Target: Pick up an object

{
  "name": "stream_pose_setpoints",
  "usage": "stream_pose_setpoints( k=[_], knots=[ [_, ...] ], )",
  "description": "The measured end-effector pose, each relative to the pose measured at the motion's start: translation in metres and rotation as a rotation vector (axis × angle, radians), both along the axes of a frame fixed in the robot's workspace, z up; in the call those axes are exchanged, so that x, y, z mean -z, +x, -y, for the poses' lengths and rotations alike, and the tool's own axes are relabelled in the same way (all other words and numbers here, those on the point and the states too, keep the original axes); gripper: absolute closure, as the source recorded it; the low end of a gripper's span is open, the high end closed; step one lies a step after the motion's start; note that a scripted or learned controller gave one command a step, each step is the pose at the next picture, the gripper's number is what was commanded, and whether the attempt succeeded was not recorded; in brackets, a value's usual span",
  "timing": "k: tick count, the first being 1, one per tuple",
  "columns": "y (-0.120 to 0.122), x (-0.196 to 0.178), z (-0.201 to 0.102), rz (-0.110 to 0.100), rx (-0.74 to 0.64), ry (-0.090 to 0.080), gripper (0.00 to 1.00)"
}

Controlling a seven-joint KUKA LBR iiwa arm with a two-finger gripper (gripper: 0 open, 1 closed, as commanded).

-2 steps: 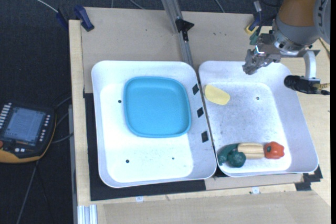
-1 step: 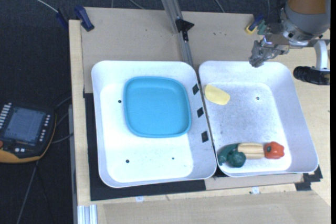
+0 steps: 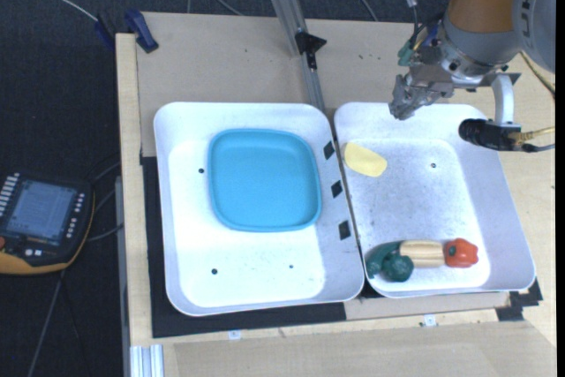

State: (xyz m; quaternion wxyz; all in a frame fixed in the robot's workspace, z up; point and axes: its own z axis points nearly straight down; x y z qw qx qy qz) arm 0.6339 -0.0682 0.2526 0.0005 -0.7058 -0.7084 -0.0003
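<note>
Arm poised over the right bin, nothing picked yet.

The gripper (image 3: 404,106) hovers at the right bin's (image 3: 494,190) far rim; whether its jaws are apart cannot be told. Nearest lies a yellow piece (image 3: 365,160); a green, tan and red cluster (image 3: 422,257) sits at the near edge. The approach seems underway; next comes descending onto one object.

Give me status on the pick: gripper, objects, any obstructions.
Gripper over far rim of right bin, nothing seen in it. Yellow piece near left wall; green, tan, red toys clustered at near edge. Blue plate in left bin. Nothing blocking.
</note>
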Motion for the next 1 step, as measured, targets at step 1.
stream_pose_setpoints(
  k=[1],
  knots=[
    [-0.0073,0.0073,-0.043,0.0,0.0,0.0,1.0]
  ],
)
